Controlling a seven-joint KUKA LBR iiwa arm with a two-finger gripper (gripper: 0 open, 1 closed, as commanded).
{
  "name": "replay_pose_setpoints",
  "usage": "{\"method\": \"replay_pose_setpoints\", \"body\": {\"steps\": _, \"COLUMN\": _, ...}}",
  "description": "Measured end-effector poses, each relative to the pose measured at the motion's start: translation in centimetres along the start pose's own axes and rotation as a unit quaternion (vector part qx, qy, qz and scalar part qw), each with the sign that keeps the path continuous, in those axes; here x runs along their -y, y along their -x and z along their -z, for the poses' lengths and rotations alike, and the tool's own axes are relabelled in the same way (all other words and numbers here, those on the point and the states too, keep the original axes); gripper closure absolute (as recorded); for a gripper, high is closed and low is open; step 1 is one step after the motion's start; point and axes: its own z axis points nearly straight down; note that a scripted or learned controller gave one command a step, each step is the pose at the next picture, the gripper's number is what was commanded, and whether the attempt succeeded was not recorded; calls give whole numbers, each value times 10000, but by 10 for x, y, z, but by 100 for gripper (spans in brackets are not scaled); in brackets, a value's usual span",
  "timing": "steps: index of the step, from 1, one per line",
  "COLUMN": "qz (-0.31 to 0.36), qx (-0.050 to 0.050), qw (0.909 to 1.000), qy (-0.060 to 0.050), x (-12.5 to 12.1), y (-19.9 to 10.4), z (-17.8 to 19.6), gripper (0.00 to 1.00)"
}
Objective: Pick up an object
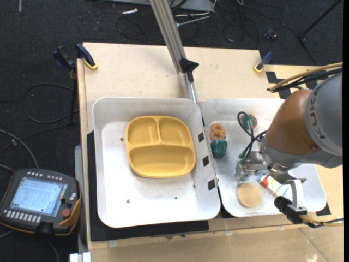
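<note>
The gripper hangs low in the right bin — whether it is wide or narrow, I cannot tell. Just below it lies a tan disc; left of it, a green toy — a pretzel above that.
</note>
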Motion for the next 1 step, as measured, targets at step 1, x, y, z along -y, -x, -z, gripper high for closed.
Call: {"method": "replay_pose_setpoints", "body": {"steps": 1, "qz": 11, "qx": 10, "qw": 10000, "qy": 16, "x": -9, "y": 7, "z": 54, "gripper": 100}}
